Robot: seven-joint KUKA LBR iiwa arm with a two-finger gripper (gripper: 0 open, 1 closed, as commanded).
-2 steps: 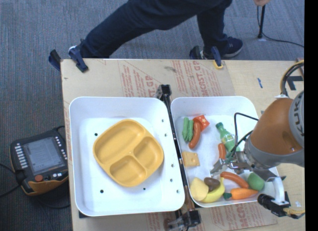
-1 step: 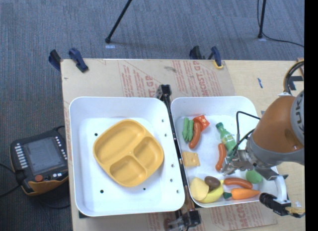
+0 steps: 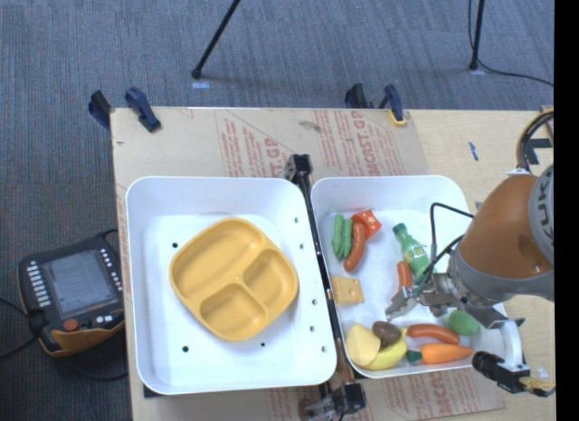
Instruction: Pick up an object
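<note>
Claw [image 3: 404,301] hangs fingers apart, gripping nothing, in right bin [image 3: 389,184] above small orange sausage [image 3: 403,274]. Suggest centring over sausage, straddling its narrow width, then dropping straight; green bottle [image 3: 412,249] crowds it.

Light is even and fairly bright, falling from above. The white bins [image 3: 217,195] look nearly washed out, with little glare. Shadows are soft and short, thin under the yellow tray [image 3: 233,277]. The picture is slightly soft overall; fine detail on the carpet [image 3: 109,30] blurs.
</note>
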